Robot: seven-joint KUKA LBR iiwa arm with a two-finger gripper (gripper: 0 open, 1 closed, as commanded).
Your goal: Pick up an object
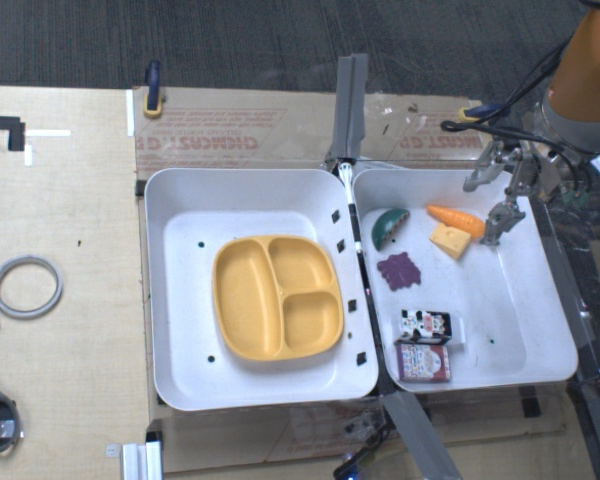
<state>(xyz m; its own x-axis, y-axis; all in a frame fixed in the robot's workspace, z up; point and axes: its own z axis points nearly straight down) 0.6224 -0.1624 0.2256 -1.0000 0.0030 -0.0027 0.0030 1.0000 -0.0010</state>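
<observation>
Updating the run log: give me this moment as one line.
claw: open, holding nothing, above right bin | nearest: carrot, cheese wedge | left bin: yellow tray | pick: not yet done

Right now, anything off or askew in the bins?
Nothing spilled or broken. The yellow divided plate sits flat in the left bin, slightly rotated. In the right bin, the carrot touches the cheese wedge, and the two small cartons lie on their sides near the front. The gripper hovers beside the carrot.
</observation>
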